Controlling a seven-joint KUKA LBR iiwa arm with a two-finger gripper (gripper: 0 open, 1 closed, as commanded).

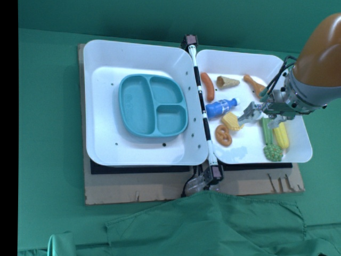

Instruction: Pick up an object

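Observation:
The right bin (298, 143) holds several toy foods: a red sausage (207, 86), a tan cone (228, 81), a drumstick (254, 84), a blue bottle (221, 108), a yellow wedge (231, 121), a pretzel (223, 135), a green pod (267, 132), a corn cob (281, 136) and a bunch of green grapes (273, 152). My gripper (261, 118) is low over this bin, open, with one finger (248, 113) beside the yellow wedge and the other by the top ends of the pod and corn. Nothing is lifted between them.
The left bin (101, 63) carries a teal divided plate (153, 105). A black-and-white hinge bar (200, 97) runs between the bins. Green cloth (213, 223) bunches up at the bench front, over the cardboard base (133, 188).

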